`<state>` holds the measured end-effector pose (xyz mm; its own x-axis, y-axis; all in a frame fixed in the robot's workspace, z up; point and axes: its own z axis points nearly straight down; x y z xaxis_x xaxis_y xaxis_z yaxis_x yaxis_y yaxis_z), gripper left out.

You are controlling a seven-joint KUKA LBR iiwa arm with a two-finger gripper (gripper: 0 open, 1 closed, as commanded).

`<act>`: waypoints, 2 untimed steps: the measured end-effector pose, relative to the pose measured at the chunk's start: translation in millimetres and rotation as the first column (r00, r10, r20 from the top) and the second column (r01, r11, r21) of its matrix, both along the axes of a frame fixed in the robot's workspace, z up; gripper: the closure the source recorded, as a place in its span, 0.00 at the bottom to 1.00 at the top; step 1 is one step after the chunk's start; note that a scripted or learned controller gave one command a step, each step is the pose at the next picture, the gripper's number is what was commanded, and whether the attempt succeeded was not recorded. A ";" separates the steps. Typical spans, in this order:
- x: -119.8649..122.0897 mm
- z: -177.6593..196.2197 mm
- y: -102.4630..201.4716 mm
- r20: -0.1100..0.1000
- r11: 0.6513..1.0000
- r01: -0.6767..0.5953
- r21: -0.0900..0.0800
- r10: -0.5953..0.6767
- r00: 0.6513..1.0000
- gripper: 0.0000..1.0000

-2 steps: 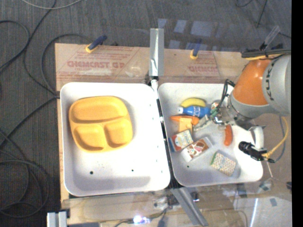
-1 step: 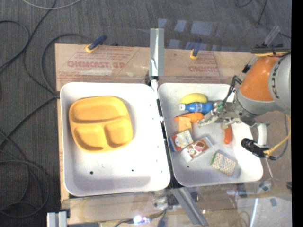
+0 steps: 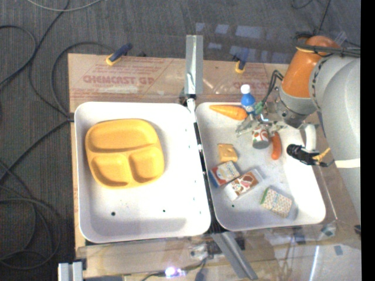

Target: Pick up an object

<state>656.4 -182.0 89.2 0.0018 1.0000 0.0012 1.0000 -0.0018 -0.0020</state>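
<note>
The claw (image 3: 262, 123) hangs low over the far part of the right-hand shallow white bin (image 3: 304, 212), its thin metal parts close above a small round can with a red and white label (image 3: 260, 137). Whether it is spread or pressed together I cannot tell, and nothing is plainly pinched in it.

My judgement is that the step in hand is the reach or descent onto a pick, not yet a lift. The can looks the likeliest target, since it sits just under the claw. The next move calls for a straight drop centred on it, then a close and a lift.

Crowding is the trouble. A small red sausage-shaped toy (image 3: 276, 147) lies just beside the can toward the bin's right edge, a blue and white plastic bottle (image 3: 248, 100) stands by the far edge, and an orange toy carrot (image 3: 229, 112) lies near the far left corner. Any of these could be nudged or caught.

Nearer the middle lie a tan cracker-like square (image 3: 228, 152) and two red printed packets (image 3: 234, 178); a green patterned packet (image 3: 276, 202) sits toward the near edge. The left bin (image 3: 140, 218) holds a yellow divided plastic tray (image 3: 125, 151), well apart.
</note>
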 end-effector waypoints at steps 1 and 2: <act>-1.1 9.0 -3.0 -0.002 1.000 0.003 -0.004 -0.003 1.000 1.00; -60.4 126.2 45.9 0.001 0.999 0.051 -0.001 -0.051 0.999 1.00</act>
